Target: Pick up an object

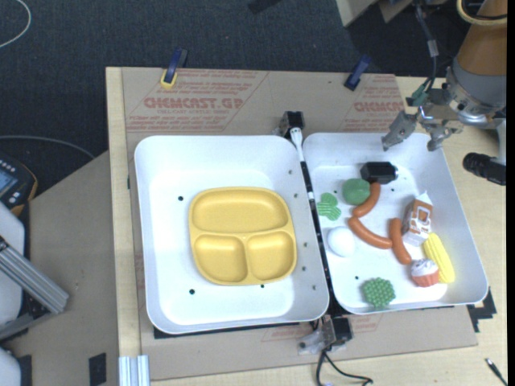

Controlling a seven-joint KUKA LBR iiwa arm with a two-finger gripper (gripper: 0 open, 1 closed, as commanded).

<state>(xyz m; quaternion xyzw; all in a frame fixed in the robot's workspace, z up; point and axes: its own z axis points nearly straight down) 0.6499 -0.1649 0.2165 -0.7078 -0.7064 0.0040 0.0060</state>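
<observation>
The two white bins [153, 215] look like smooth, shiny plastic, and the yellow tray [241, 233] in the left one is smooth plastic with a soft shine. The toy foods look like plastic too: the sausages [366, 201] and white egg [341, 242] are glossy, while the broccoli [377, 292] looks bumpy. The board [241, 95] under the bins is dull brown paper with red print, and the gripper [420, 132] looks like grey metal.

Toy foods [378, 215], mostly sausages, greens and corn, lie scattered in the right bin [467, 256].
</observation>
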